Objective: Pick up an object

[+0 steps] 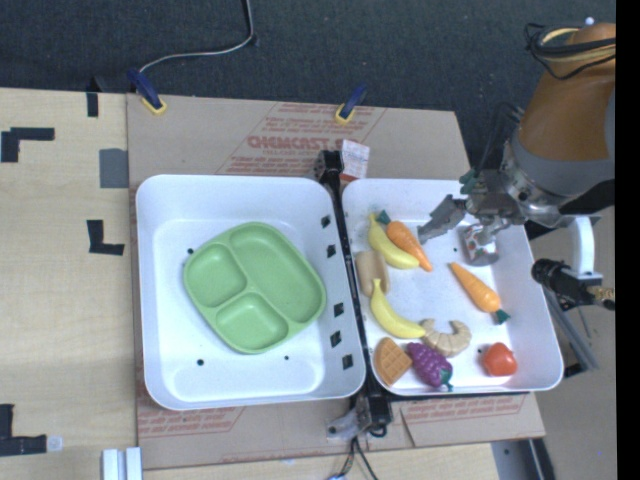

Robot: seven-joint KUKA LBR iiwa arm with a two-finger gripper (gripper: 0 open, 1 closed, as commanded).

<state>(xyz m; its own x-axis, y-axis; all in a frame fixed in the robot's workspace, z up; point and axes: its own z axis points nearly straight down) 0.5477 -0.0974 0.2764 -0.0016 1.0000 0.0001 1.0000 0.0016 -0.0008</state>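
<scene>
My end effector hangs over the right bin, toward its 1 o'clock corner, fingers spread wide with nothing between them. At its 8 o'clock lies a carrot across a banana. At its 6 o'clock is a second carrot, and farther that way a tomato. A second banana, grapes and a waffle sit toward 7 o'clock. The left bin holds a green tray.
</scene>
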